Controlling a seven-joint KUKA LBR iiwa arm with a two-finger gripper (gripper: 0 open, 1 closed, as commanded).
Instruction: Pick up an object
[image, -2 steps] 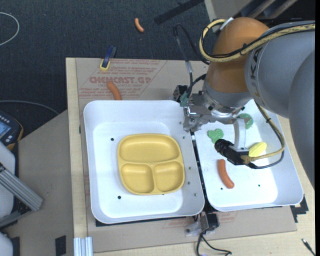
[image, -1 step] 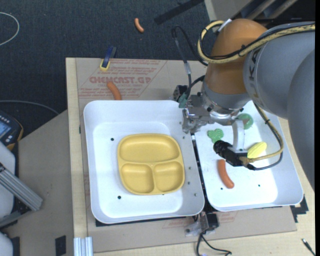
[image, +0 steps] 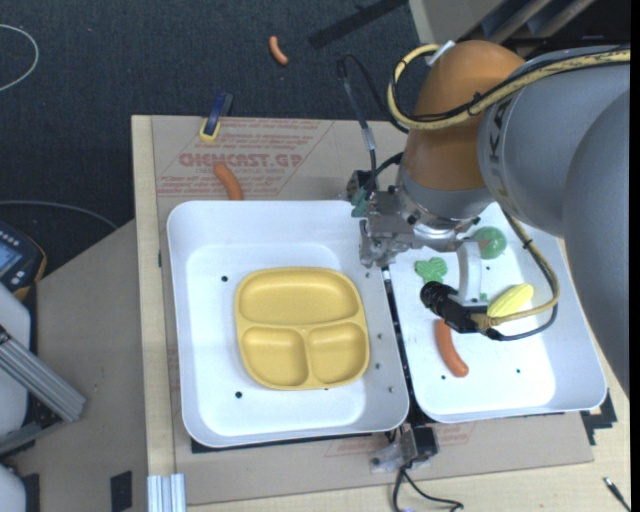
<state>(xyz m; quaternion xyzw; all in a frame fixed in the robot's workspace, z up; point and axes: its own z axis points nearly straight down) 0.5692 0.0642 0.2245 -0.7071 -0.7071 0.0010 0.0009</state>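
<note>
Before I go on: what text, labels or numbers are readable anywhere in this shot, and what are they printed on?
"CHEMCAST GP" in faded red letters on the brown board behind the left white bin; the last letters are uncertain.
Smaller red lines above and below that word: too blurred to read.
Dark handheld device at the left edge: markings too small to read.

From my seat the orange wrist (image: 455, 125) covers the far end of the right bin (image: 530, 385). I can't see the gripper (image: 385, 235) fingers under it. A green piece (image: 489, 241) just beside it is half hidden.
</note>
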